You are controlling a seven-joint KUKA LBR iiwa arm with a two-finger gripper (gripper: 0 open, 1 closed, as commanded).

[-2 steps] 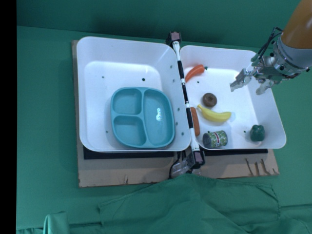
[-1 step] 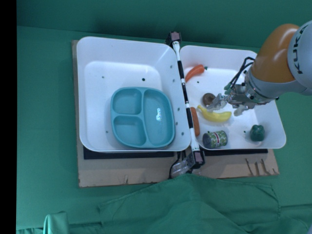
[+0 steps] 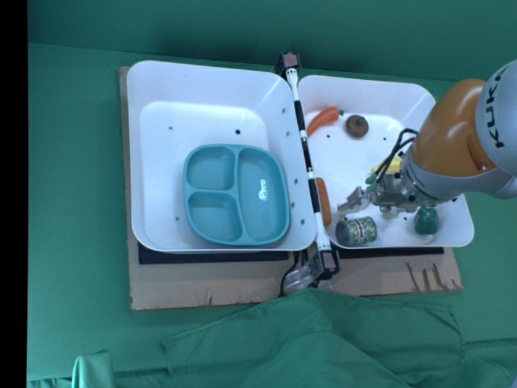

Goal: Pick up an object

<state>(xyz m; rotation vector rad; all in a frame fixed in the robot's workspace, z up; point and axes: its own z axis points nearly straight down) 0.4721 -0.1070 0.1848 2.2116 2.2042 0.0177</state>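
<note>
Nearest the camera, rumpled green cloth [image 3: 323, 338] lies over the front of the desk [image 3: 73, 176], partly covering the brown cardboard sheet [image 3: 202, 285] on which the two bins rest.

Just beyond the front wall of the right bin [image 3: 452, 237] lies a small can [image 3: 356, 230] on its side, with a teal object [image 3: 426, 220] near it toward the arm side. The claw [image 3: 355, 200] hovers just above and beside the can, its fingers spread and nothing between them, so it is released and holds no object. Something yellow [image 3: 388, 166] peeks out from behind the wrist, too hidden to identify. An orange sausage-like piece [image 3: 323, 200] lies against the bin's inner wall beside the divider rod [image 3: 303, 136].

In the left bin [image 3: 153, 95], a teal divided plate [image 3: 236, 194] sits toward the front.

Farther back in the right bin, a carrot [image 3: 323, 119] and a round brown item [image 3: 357, 125] lie near each other, well apart from the claw.

The step in hand looks like the approach: the arm [image 3: 456, 144] has placed the open claw over the can region without a grasp. The likeliest target is the can. The next move would call for lowering so the fingers straddle its rounded body, then closing; since it lies on its side, it may roll away if the fingers meet it off-centre.
</note>
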